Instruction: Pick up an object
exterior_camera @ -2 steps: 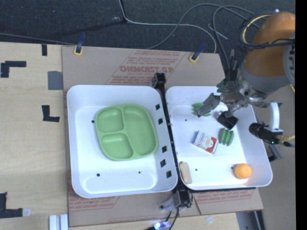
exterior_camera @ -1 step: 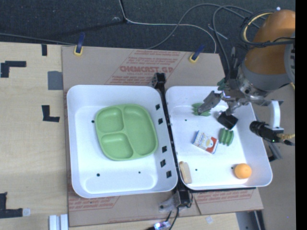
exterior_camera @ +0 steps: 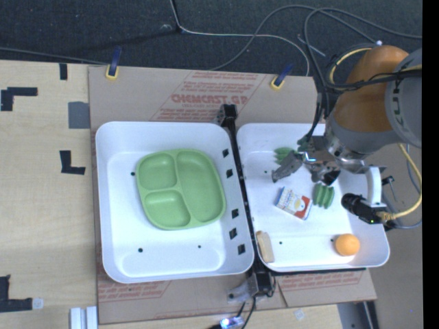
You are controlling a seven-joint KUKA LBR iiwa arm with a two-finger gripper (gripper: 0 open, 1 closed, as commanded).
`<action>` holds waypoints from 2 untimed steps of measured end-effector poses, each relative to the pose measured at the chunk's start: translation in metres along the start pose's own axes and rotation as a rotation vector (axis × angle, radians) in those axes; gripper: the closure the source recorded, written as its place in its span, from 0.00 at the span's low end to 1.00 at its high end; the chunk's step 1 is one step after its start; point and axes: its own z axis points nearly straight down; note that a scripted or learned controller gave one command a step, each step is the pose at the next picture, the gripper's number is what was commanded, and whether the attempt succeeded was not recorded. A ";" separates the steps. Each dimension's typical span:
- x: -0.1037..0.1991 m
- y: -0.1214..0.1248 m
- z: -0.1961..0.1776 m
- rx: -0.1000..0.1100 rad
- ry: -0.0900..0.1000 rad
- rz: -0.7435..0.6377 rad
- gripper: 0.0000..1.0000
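Note:
The right bin (exterior_camera: 274,137) holds a small white carton (exterior_camera: 293,203) with red and blue print, a green piece (exterior_camera: 323,196) beside it, another green piece (exterior_camera: 283,155) near the far left, an orange ball (exterior_camera: 347,245) at the front right, and a tan stick-like item (exterior_camera: 265,247) at the front left. My gripper (exterior_camera: 306,173) hangs over the middle of this bin, just beyond the carton. It is open, with one grey finger (exterior_camera: 284,171) spread left and the other (exterior_camera: 328,177) right, and nothing is between them.
In the left bin (exterior_camera: 110,204) lies a green divided plate (exterior_camera: 181,188). A black divider (exterior_camera: 236,184) runs between the bins. Cables trail across the dark surface behind, and the arm's orange band (exterior_camera: 370,91) looms over the right bin's far right corner.

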 end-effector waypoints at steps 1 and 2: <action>-0.003 0.004 0.062 0.000 0.000 0.000 0.00; -0.004 0.006 0.112 -0.013 -0.006 0.000 0.00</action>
